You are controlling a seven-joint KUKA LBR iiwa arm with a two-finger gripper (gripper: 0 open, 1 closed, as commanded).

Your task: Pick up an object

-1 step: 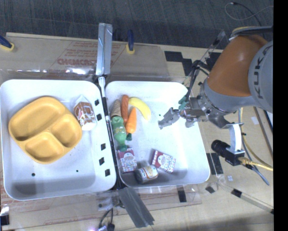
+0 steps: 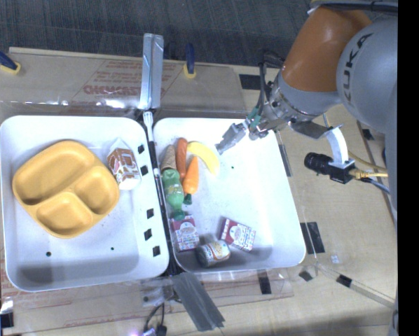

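**Gripper hangs over the right bin's far edge**

Nearest the camera, at the near edge of the right bin [image 2: 293, 243], a small dark can [image 2: 212, 253] lies on its side between two little red cartons: one [image 2: 185, 232] to its left against the divider, the other [image 2: 236, 234] to its right.

Farther in, along the bin's left wall, a green bottle-shaped toy [image 2: 173, 191] stands in line with an orange carrot [image 2: 190, 174]. A second, darker orange piece [image 2: 181, 151] and a brownish piece [image 2: 168, 157] lie just beyond, and a yellow banana [image 2: 205, 155] curves beside the carrot's far end.

Across the divider, the left bin [image 2: 27, 268] holds a yellow divided plate [image 2: 64, 186] with a small brown-and-white carton [image 2: 124, 167] touching its right rim.

Farthest back, the gripper [image 2: 228, 140] reaches in from the right, above the right bin's far part, near the banana and apart from it. Its fingers [image 2: 230, 136] look narrow and close together with nothing between them, though the slant makes the gap hard to judge. Behind it rises the grey arm [image 2: 367, 61] with its orange band [image 2: 321, 47].
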